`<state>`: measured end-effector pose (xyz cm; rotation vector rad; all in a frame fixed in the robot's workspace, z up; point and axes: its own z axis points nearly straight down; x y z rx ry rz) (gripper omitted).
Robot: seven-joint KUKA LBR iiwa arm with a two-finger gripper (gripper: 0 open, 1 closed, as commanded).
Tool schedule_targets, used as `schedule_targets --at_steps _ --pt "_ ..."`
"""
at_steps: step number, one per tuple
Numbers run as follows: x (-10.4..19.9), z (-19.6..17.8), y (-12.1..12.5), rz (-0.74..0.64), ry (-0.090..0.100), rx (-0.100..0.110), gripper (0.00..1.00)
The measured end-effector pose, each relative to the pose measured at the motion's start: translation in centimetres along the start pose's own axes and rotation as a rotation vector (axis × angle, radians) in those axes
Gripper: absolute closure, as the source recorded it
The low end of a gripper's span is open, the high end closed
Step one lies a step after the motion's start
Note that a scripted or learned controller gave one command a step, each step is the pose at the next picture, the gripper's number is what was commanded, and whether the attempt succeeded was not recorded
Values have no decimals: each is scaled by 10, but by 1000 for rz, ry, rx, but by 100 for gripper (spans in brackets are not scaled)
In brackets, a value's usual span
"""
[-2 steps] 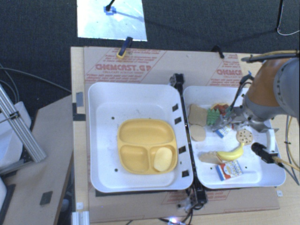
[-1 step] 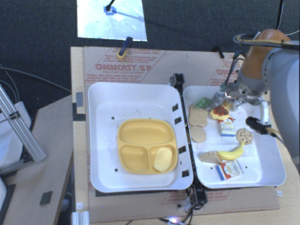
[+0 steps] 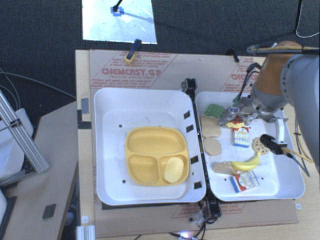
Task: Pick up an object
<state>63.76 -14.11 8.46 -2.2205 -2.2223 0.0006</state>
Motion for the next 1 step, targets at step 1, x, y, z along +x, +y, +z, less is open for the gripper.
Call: schedule_targets --at_steps 1 --pt "0 -12 2 -5 -1 -5 100"
